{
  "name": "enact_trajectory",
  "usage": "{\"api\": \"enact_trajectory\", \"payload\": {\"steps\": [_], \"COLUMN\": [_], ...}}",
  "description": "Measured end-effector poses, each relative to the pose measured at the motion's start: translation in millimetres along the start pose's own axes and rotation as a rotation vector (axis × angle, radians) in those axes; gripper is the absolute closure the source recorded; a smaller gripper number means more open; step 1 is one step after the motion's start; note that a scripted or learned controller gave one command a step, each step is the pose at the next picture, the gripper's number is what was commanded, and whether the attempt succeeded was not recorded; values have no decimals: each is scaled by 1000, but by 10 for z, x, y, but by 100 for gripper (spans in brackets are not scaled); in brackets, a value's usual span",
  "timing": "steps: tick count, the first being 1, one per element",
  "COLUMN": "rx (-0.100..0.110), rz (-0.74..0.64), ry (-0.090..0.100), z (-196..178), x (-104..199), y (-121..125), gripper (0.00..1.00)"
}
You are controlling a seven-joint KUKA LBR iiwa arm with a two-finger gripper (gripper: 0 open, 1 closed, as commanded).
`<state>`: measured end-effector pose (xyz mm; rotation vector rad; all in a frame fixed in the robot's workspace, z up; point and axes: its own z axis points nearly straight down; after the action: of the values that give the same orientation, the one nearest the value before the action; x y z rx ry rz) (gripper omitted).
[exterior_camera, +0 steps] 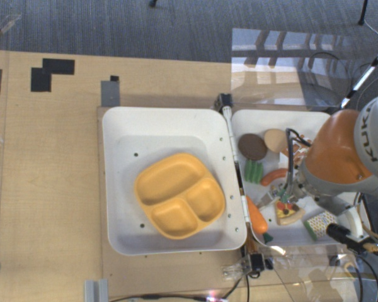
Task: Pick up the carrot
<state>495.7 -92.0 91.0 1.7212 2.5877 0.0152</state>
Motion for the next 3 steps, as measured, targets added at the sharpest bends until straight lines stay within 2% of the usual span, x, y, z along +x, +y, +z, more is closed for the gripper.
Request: {"api": "enact_trajectory", "payload": {"steps": [1, 2, 3], "rx": [22, 22, 12], "rz": [390, 565, 556], "ry": [16, 14, 13], "z": [20, 19, -100], "x": [28, 98, 92], "y": [8, -14, 33], "gripper": [0, 0, 100]}}
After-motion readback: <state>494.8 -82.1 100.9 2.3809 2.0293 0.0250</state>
